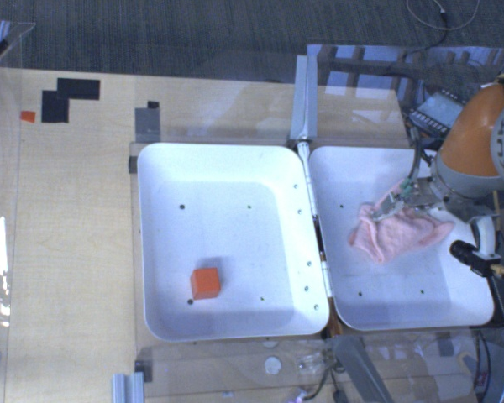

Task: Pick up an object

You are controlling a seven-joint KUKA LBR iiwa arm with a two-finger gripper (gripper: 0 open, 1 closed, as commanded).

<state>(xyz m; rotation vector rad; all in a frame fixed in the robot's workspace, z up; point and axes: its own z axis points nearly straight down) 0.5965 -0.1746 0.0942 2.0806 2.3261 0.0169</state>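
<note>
A crumpled pink cloth (393, 233) lies in the right bin (361, 305), toward its right-hand side. My gripper (401, 200) reaches in from the right and sits low at the cloth's upper edge, touching or just above it. The arm's orange band (475, 137) hangs over the bin's far right corner. In the left bin (235, 175) a small orange block (206, 283) rests near the front left.
The two bins meet at a raised divider rim (312, 225). A black cable connector (475, 257) juts over the right bin's right edge. Black and orange markers (63, 99) lie on the bench at far left. Metal framing (302, 99) stands behind the bins.
</note>
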